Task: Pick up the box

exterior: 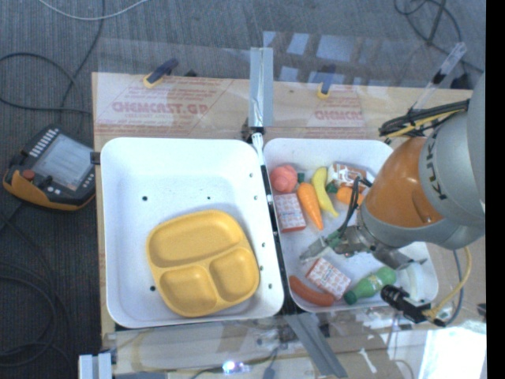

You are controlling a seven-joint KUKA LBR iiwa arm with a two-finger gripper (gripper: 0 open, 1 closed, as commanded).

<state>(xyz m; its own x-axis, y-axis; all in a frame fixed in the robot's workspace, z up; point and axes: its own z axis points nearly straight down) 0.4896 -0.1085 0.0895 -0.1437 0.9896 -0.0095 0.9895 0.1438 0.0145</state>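
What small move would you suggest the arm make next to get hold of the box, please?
Probably a short move toward the near edge of the right white bin, then down. The gripper hovers just above the small red-and-white patterned box by the red sausage-shaped toy, with nothing visibly between its fingers, so centring over that box looks sensible first.

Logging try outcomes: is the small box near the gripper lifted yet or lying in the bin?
Lying in the bin. The box rests flat on the right bin floor, just below the gripper, not between its fingers.
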